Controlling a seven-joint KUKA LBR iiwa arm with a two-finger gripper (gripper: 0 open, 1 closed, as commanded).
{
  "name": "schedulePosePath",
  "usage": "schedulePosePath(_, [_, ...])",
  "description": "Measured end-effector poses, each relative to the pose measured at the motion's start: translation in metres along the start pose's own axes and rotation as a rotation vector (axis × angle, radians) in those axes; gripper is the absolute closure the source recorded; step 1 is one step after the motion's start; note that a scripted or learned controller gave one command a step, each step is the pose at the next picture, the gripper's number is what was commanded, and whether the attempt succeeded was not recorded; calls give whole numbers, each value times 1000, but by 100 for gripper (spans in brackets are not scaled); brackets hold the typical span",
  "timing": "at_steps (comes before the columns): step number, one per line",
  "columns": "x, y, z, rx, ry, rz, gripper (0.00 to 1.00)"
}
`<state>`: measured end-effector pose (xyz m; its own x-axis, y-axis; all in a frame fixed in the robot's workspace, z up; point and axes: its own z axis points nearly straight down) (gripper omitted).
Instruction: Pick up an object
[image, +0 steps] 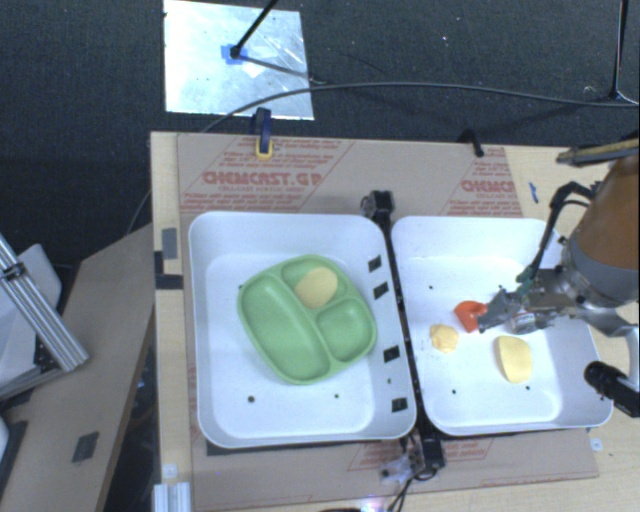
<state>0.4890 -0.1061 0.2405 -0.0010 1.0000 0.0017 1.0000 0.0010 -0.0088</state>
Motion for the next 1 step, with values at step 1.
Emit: schedulePosePath(1, [0, 2, -5, -10, -2, -2, 0])
